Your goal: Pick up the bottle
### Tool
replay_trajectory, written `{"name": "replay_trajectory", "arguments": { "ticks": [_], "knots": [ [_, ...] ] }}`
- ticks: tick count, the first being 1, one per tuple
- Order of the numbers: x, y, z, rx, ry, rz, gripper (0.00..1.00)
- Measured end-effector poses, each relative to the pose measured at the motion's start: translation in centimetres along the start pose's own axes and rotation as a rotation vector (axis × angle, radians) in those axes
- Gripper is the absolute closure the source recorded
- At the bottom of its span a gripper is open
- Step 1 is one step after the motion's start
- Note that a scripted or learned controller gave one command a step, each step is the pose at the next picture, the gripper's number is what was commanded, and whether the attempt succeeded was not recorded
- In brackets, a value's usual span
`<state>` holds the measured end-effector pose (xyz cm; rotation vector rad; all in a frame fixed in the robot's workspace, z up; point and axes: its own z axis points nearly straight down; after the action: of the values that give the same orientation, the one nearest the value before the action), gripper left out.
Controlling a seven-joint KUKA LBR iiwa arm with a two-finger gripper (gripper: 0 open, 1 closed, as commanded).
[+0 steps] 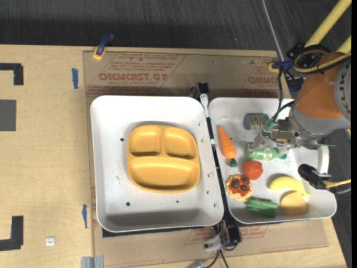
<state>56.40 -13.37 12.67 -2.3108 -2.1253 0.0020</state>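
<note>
Bins (106, 149) number two, holding one yellow tray (163, 156) and one bottle (268, 153).

Red print "CHEMCAST GP" on brown cardboard sheet (134, 71) under bins; smaller print at top right illegible.

A tan bench (44, 166) with blue tape (75, 78) meets dark carpet (139, 10).

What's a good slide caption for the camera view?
Grey KUKA arm's gripper over the clear plastic bottle with green liquid in the right white bin; yellow divided plate in the left white bin.
</note>
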Motion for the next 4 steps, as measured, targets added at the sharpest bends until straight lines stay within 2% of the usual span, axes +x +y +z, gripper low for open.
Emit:
{"name": "replay_trajectory", "arguments": {
  "ticks": [1, 2, 3, 4],
  "knots": [
    [-0.1, -2.6, 4.0, -0.006, 0.001, 0.25, 0.0],
    [-4.8, 2.7, -4.7, -0.003, -0.001, 0.302, 0.0],
    [-4.2, 2.7, 4.1, -0.005, 0.0, 0.181, 0.0],
    [-4.3, 2.8, 2.9, -0.008, -0.004, 0.181, 1.0]
  ]
}}
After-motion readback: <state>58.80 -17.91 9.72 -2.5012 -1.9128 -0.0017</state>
